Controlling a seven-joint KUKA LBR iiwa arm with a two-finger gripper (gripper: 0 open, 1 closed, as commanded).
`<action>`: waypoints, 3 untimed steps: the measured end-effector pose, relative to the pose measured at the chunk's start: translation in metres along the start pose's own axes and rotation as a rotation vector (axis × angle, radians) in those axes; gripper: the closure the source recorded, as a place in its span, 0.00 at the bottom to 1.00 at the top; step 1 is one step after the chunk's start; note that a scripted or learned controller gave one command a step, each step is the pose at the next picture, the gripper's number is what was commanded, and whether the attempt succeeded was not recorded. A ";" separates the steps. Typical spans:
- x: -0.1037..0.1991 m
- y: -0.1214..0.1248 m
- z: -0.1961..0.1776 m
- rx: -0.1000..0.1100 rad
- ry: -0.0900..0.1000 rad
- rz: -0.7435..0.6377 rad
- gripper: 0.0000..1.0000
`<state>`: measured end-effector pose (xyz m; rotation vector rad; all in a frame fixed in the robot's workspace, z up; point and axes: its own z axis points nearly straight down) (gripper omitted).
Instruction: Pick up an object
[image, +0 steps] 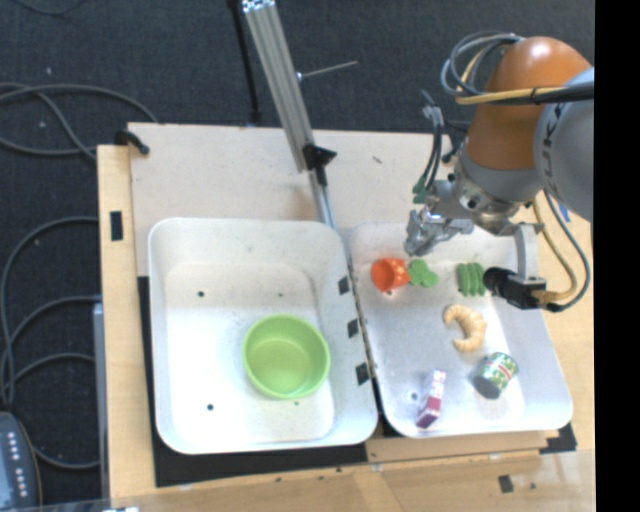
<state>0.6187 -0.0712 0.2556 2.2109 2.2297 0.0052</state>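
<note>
Gripper (425, 238): hung just above the orange toy carrot (389, 274) in the right bin (530, 400); jaw state could not be told.
Risk: carrot's green top (422, 274) sat beside it, so closing off-centre could have nudged it away.

Left bin (180, 300) just has a bowl (287, 356) in it. Right bin (545, 385) holds a carrot (391, 274) at the back-left, croissant (466, 327) mid, can (496, 374) right of a small carton (432, 399) up front.
</note>
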 end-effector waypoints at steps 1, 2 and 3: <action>0.047 0.007 0.002 0.001 -0.001 0.002 1.00; 0.094 -0.006 0.014 0.004 -0.001 0.003 1.00; 0.143 0.003 0.015 0.002 0.000 0.001 1.00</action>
